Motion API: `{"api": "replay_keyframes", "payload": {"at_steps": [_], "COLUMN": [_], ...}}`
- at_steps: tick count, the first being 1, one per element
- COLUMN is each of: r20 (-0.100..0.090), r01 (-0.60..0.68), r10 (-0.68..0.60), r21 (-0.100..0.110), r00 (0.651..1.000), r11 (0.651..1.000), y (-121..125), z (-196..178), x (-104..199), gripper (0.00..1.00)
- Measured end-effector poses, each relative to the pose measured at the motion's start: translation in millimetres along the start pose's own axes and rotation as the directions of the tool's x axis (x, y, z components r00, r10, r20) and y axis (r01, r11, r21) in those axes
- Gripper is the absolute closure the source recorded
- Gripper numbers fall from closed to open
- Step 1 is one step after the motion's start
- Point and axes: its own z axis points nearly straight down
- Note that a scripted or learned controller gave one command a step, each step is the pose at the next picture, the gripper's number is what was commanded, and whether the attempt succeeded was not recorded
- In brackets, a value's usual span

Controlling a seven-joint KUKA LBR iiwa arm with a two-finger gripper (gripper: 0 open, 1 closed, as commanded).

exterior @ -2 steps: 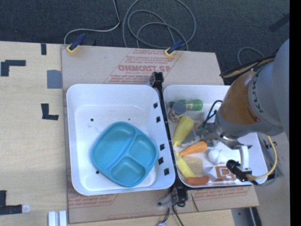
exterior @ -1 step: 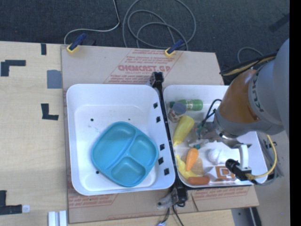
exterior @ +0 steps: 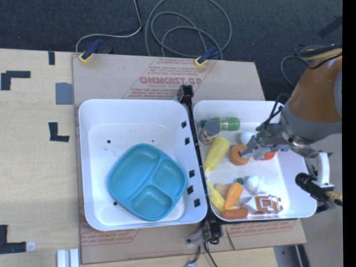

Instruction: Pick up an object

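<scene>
The bench (exterior: 33, 149) was pale wood with dark tape marks, and a cardboard sheet (exterior: 167, 77) lay under both bins. Taking the black divider (exterior: 192, 149) between the bins as the landmark: the left bin (exterior: 94, 115) sat just left of it and held a blue sectioned plate (exterior: 147, 181), which lay toward the near side, close to the divider.

Just right of the divider sat the right bin (exterior: 295, 204). Nearest the divider, a yellow bottle (exterior: 216, 153) lay tilted, with a small grey-and-brown piece (exterior: 210, 128) above it and a green bottle (exterior: 224, 124) lying on its side further right. Toward the near side, a banana (exterior: 214, 198) lay close by the divider, with a carrot (exterior: 233, 193) just right of it, a red sausage (exterior: 236, 213) below, a white egg (exterior: 253, 182), and an orange-and-white toy (exterior: 266, 203) further right.

An orange ring (exterior: 239, 156) lay mid-bin, right of the yellow bottle. The end effector (exterior: 257, 149) hovered low over it, touching or nearly so; whether it was released or clenched could not be told. A white ball (exterior: 246, 137) sat just above it. The grey and orange arm (exterior: 317, 99) reached in furthest from the divider.
</scene>
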Motion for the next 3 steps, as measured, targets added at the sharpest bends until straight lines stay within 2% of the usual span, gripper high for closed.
{"api": "replay_keyframes", "payload": {"at_steps": [1, 2, 3], "r20": [0.000, 0.001, 0.001], "r01": [-0.001, -0.002, -0.004], "r10": [0.001, 0.002, 0.004], "r21": [0.011, 0.012, 0.012], "r00": [1.000, 1.000, 1.000], "r11": [1.000, 1.000, 1.000], "y": [31, 69, 74], "z": [1, 18, 20], "x": [-7, -27, -43], "gripper": [1.00, 1.00, 1.00]}}
